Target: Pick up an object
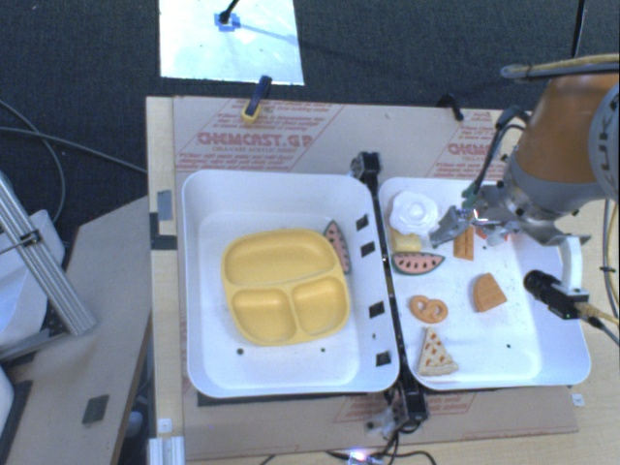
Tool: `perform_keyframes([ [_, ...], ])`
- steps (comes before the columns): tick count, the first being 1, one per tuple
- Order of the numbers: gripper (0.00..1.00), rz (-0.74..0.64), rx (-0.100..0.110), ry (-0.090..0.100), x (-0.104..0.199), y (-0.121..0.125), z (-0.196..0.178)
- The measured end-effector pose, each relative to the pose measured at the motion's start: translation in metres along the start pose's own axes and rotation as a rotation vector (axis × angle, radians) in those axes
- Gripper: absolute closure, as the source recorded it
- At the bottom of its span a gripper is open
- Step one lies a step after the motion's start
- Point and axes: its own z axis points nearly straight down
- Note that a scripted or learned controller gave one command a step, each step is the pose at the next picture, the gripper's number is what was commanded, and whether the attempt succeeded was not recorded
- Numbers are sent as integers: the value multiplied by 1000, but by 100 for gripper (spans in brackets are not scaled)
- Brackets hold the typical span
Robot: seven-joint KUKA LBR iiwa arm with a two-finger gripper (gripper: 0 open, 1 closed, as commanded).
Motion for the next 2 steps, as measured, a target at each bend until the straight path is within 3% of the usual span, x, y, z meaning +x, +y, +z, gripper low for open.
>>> perform_keyframes([
  [1, 0, 8, 23, 1, -25, -21, 90],
  [2, 0, 5, 22, 4, -3, -71, 122],
])
